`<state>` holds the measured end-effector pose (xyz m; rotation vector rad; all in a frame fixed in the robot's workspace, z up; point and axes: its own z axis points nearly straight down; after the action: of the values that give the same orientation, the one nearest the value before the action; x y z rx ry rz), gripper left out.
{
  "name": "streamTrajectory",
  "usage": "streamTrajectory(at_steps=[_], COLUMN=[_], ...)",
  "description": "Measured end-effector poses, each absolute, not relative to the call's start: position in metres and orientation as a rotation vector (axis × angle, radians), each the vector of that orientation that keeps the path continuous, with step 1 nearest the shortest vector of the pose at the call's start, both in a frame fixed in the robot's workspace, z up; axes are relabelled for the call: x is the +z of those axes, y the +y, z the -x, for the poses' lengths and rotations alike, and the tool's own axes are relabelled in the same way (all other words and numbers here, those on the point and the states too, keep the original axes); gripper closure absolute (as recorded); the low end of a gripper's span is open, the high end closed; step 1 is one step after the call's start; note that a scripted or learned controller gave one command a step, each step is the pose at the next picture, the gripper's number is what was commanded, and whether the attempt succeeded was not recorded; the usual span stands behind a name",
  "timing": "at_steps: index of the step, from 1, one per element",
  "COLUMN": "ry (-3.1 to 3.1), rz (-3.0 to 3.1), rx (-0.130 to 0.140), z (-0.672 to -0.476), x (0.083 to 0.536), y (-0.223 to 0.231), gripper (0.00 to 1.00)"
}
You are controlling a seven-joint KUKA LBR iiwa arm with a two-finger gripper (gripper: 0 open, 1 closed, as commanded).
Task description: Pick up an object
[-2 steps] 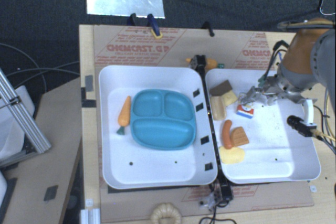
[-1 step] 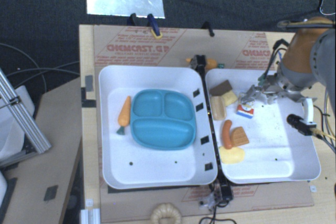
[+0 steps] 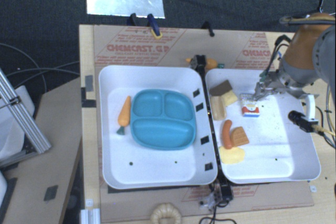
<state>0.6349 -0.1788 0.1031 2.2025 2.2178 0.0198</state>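
Toy food lies clustered in the right bin (image 3: 294, 165), and the gripper (image 3: 251, 98) hangs just over a small red-and-white carton (image 3: 251, 109), so the approach seems underway, though whether it grips anything cannot be told.

Bench (image 3: 131, 42) (cardboard-topped) under two white bins (image 3: 113, 165)

camera: single, fixed overhead | slanted down | mid-distance | covers both bins (image 3: 157, 73) and bench (image 3: 157, 42)
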Motion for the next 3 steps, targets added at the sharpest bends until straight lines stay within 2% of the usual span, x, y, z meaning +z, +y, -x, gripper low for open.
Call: streamTrajectory(at_steps=[1, 3], ry=[2.222, 2.224], rz=[-2.213, -2.212], rx=[0.005, 0.005], z=[-0.634, -0.633], x=[0.149, 0.227], y=[-0.185, -0.186], gripper=[1.00, 1.00])
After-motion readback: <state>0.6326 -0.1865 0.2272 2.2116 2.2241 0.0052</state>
